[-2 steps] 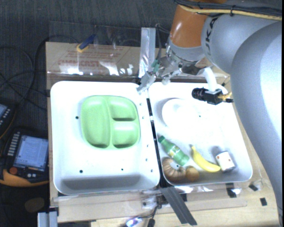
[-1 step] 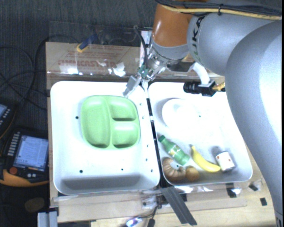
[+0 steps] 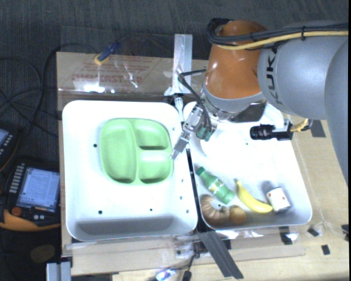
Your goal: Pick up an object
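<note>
Green tray fills left bin; hand hovers beside it.

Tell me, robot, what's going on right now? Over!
Gripper over the rim between the bins, holding nothing. Green bottle, banana, brown donut, small white block lying in right bin. Green tray in left bin. Nothing blocking.

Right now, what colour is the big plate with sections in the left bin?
Light green. The plate shows best in the camera view, lying in the white bin.

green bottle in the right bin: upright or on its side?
On its side. The green bottle lies flat on the right bin's floor, beside the banana.
</note>
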Motion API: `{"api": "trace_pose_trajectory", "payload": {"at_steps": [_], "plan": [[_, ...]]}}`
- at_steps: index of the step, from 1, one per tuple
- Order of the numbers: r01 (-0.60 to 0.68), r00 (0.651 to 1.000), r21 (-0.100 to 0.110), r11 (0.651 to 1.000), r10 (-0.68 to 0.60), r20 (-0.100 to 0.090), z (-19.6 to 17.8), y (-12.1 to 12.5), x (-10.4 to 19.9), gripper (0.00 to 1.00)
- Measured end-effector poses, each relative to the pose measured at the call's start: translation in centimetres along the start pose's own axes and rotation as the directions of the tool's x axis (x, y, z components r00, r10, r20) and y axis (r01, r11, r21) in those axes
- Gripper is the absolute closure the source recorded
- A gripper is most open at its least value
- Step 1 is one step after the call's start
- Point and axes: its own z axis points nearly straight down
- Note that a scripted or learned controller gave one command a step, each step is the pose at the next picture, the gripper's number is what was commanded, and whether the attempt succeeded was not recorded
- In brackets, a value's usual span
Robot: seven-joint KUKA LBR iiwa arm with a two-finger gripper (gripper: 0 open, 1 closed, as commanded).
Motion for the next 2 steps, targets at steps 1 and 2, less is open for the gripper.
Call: {"api": "trace_pose_trajectory", "payload": {"at_steps": [1,2], "plan": [[-0.003,1.000,0.002,1.000,0.003,-0.001,2.2,-10.7,6.1,0.00],[-0.074,0.997,-0.001,0.997,0.074,0.000,2.1,-15.8,1.1,0.00]]}}
